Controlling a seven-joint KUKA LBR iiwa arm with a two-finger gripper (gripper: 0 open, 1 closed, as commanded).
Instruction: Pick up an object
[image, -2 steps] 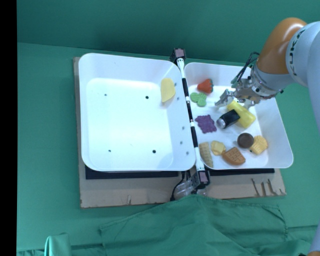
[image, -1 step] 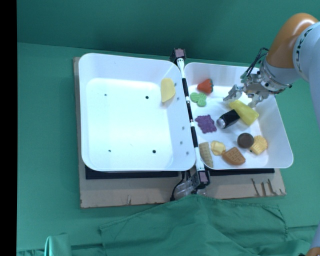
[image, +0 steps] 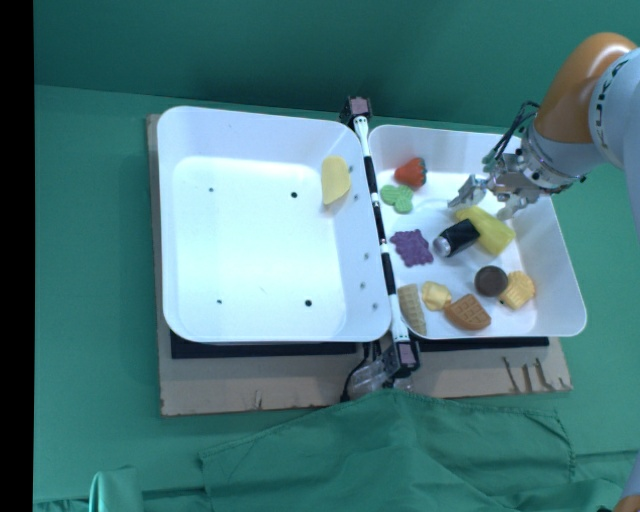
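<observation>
The gripper is hanging with fingers spread wide, holding nothing, just above the yellow block lying in the right bin against a black cylinder; descending squarely astride the block looks wisest

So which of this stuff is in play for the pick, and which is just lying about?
In play:
gripper, hovering over the right bin
yellow block just beneath it
black cylinder touching that block

Lying about:
strawberry
purple grapes
yellow piece in the left bin
</observation>
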